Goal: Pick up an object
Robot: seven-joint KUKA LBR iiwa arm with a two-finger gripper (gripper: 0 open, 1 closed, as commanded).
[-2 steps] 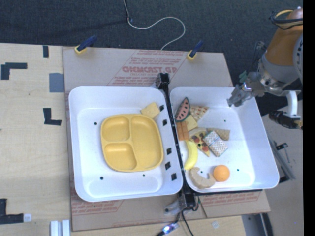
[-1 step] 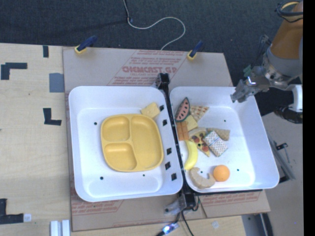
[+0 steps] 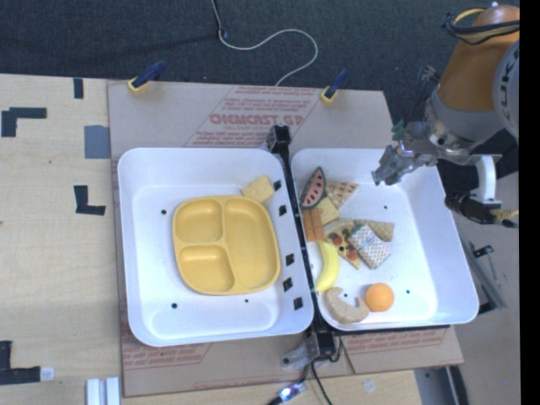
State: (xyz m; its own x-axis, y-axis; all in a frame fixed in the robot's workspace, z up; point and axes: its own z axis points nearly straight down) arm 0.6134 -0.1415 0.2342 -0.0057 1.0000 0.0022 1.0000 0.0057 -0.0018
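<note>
Angled down from right over right bin [image 3: 422, 226]; gripper [image 3: 390, 173] grip unclear. Below: round orange [image 3: 380, 297], curved banana [image 3: 327, 266].

Two bins, arm at right
Gripper [image 3: 390, 173] hovers over the right bin [image 3: 426, 226]; a yellow plate [image 3: 226, 245] lies in the left bin [image 3: 143, 226].

Yellow tray [image 3: 226, 245]; white bins [image 3: 135, 226]; orange ball [image 3: 380, 297]; yellow banana [image 3: 327, 267]; red-green slice [image 3: 313, 187], likely watermelon.
</note>
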